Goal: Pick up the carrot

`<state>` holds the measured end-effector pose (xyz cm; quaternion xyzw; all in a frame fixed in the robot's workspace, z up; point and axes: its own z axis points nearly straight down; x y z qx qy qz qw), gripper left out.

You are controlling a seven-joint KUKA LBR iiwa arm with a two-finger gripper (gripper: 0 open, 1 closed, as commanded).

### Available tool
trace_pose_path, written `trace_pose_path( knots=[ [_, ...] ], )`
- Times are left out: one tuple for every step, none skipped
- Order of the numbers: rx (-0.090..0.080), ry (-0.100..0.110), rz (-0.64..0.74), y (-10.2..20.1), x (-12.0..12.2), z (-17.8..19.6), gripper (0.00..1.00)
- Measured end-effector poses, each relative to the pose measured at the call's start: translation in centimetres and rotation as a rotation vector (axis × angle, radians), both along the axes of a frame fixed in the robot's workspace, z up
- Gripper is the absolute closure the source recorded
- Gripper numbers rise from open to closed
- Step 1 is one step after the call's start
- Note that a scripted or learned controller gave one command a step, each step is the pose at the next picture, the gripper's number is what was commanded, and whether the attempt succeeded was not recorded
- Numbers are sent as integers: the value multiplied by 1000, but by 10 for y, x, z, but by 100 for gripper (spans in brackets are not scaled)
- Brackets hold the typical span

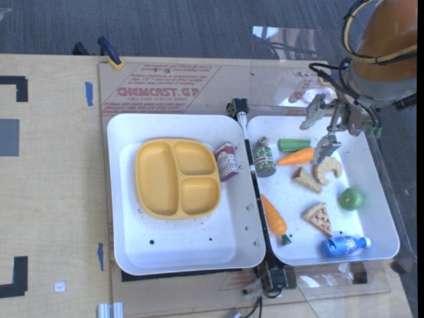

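Two orange carrots lie in the right bin (384,204). One carrot (295,156) rests near the bin's upper middle, just below a green vegetable (293,144). The other carrot (273,217), with a green stem end, lies along the bin's left wall lower down. My gripper (320,130) hangs over the bin's upper right part, just right of the upper carrot. It is open with nothing between its fingers. Its lower fingertip (326,148) is close to the upper carrot's thick end and to a bread piece.
The right bin also holds a small green can (264,159), bread pieces (328,169), a green lime (351,198), a pizza slice (318,218) and a blue bottle (343,245). The left bin (126,244) holds a yellow divided plate (177,177) and a red can (226,161).
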<state>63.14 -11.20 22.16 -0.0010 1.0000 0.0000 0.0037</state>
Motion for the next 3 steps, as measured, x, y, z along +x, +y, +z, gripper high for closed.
trace_pose_path(
  knots=[
    [1,9,83,-44,31,-127,0],
    [1,-9,-281,-60,14,-129,0],
    [2,-4,-413,-47,16,-133,0]
  ],
)
